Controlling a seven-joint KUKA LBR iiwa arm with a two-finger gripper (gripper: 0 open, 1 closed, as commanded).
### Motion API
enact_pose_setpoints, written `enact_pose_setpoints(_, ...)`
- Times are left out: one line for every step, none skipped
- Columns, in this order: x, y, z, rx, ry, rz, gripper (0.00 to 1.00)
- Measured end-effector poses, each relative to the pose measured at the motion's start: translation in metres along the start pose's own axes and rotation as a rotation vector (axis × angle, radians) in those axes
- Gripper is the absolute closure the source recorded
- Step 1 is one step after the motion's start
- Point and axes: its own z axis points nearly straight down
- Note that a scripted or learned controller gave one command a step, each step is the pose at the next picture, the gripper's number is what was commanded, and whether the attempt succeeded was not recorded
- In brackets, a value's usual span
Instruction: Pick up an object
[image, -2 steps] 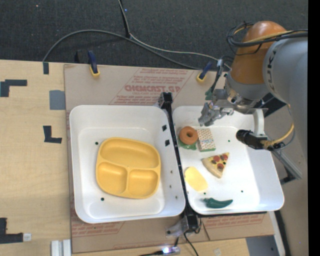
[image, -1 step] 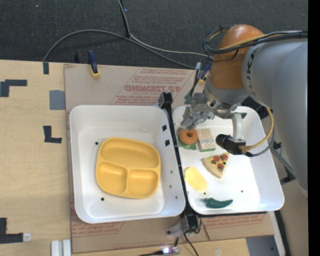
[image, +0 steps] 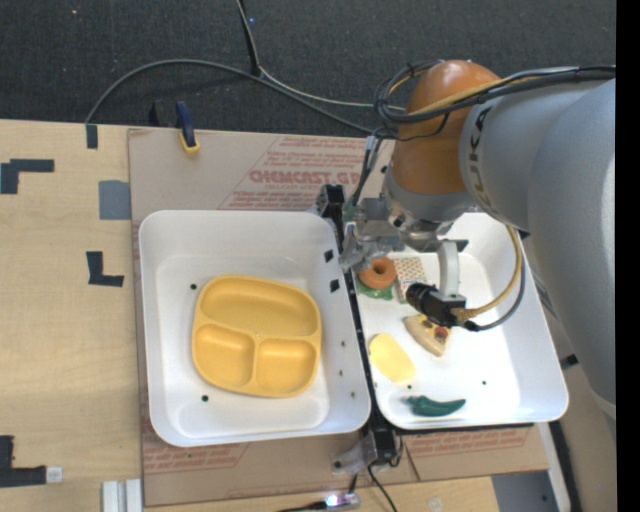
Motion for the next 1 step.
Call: enact_pose_setpoints(0.0474, -0.0201, 0.0058, 0.001, 0.000, 0.000, 1.00)
